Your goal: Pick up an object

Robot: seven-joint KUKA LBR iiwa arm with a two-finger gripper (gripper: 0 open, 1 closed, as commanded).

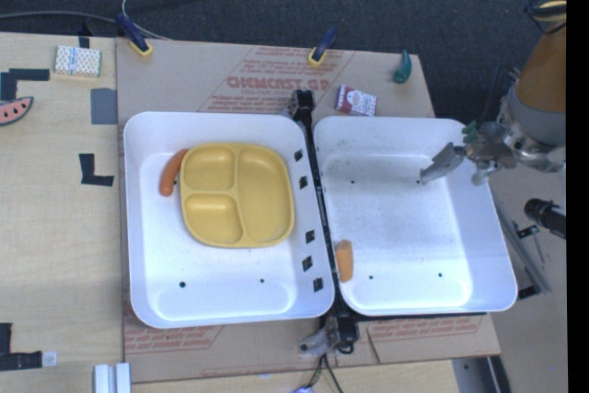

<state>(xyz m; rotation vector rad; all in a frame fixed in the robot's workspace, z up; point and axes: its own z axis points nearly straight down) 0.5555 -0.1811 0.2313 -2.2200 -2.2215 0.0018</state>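
A yellow divided plate (237, 195) lies in the left bin (221, 304). An orange sausage-shaped piece (169, 172) rests against the plate's left edge. A smaller orange piece (343, 260) lies in the right bin (433, 294), close to its left wall. My gripper (451, 179) hangs over the right bin's upper right part, open, with nothing between its fingers. It is far from the small orange piece, up and to the right of it.
A red and white packet (354, 100) lies on the cardboard behind the bins. A teal clip (403, 66) and yellow-blue clamps (322, 49) sit at the cardboard's far edge. A watermelon slice toy (14, 110) and a patterned sponge (77, 61) lie far left.
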